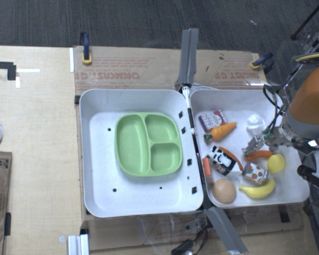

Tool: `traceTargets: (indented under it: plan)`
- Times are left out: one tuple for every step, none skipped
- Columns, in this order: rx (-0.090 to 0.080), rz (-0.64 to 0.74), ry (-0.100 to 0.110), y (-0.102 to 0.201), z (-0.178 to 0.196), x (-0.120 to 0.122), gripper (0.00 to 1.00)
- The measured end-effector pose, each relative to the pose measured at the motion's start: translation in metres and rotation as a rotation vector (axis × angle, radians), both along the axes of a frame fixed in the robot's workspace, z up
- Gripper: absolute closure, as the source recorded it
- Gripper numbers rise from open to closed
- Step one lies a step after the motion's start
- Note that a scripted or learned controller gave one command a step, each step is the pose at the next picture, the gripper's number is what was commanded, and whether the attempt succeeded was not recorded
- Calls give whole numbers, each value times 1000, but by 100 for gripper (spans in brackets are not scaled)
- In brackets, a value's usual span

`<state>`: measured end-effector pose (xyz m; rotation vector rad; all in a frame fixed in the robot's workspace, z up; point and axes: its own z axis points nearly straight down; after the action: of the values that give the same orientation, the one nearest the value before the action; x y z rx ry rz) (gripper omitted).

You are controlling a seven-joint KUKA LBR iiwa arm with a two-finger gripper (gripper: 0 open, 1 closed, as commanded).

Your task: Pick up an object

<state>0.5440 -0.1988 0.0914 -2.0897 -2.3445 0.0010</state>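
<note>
The orange carrot-like piece (259,154) lying in the right bin (231,95) looks like the object being gone for, since the gripper (254,143) hangs right above its left end. The grey tip is small here, so I cannot tell how it is set or whether it touches the piece; nothing shows as lifted.

Just beside that piece sits a yellow lemon (276,163), and below them a small patterned carton (254,172) leans against a banana (258,189). A white bottle-like thing (255,124) stands just behind the gripper. The crowding matters: a descent here could nudge the lemon or carton, so the long thin piece is probably approached from straight above.

Further left are a black-and-white packet (221,160), a brown egg-shaped item (224,190), a carrot (222,131) and a purple packet (212,119), all loose on the bin floor, likely tipped in at random as picking targets.

The left bin (95,158) holds a green divided plate (148,143), lying flat near its middle, well apart from the arm (307,102) that reaches in from the right.
</note>
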Motion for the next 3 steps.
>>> traceTargets:
  plan:
    - [0,0,0,0,0,0,0]
    - [-1,-257,-1,4,0,40,0]
    - [0,-96,1,8,0,-13,0]
